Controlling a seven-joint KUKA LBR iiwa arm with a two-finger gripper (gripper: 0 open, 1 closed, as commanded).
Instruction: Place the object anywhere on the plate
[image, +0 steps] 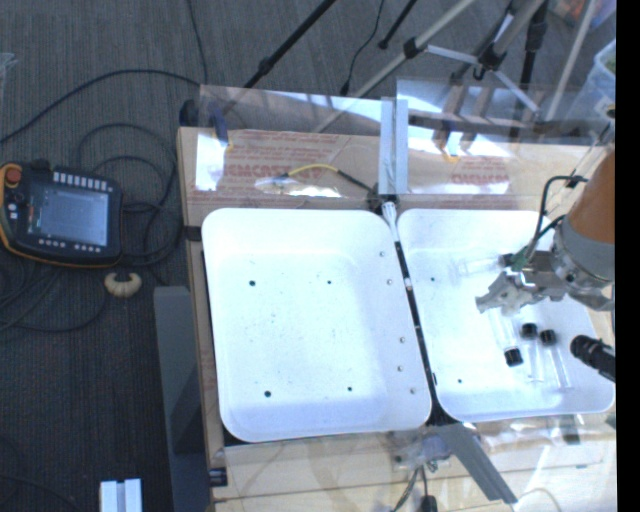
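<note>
Lying on the floor of the right-hand bin are a few small dark pieces: one nearest the front and two more just behind it, close together but apart. They are too small to name, and which of them is the task's object cannot be told. Faint clear shapes lie around them, too washed out to make out. The gripper hangs just above and behind these pieces, over the middle of that bin, touching none of them. Whether the claw is spread or pressed together cannot be told, and nothing shows pinched in it. The grey arm reaches in from the view's right. The left-hand bin sits just beside the right one, their rims nearly touching. Well off to the left, on the carpet, rests a handheld control pendant with cables.
</note>
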